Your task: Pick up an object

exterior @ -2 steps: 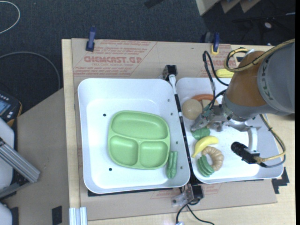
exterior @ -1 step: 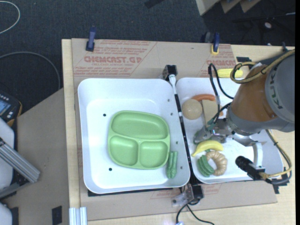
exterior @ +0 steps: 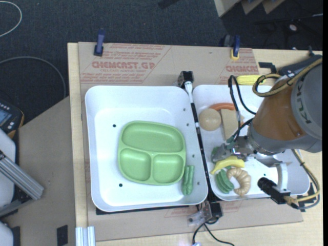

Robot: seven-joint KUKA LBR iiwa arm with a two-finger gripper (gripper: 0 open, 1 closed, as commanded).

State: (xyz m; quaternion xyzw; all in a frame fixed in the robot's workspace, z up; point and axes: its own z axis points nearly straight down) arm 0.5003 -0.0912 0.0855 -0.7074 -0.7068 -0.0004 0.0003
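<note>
Dark carpet surrounds your bench (exterior: 154,60), a pale board carrying two shallow white bins side by side. Your gripper (exterior: 225,152) hangs low inside the right bin (exterior: 202,94), above a yellow banana-shaped toy (exterior: 229,163). Whether it grips anything, you cannot tell from here. The bulky grey and orange arm (exterior: 279,122) covers much of that bin's middle and far side. Just beside the banana lie a green pea-pod shape (exterior: 223,181) and a tan curled pastry-like piece (exterior: 241,181). Further up sit a beige ball (exterior: 209,120) and an orange piece (exterior: 223,107), partly hidden by cables. The left bin (exterior: 97,137) holds a light green divided tray (exterior: 152,152), with a green pod (exterior: 187,180) at its lower right corner.
</note>
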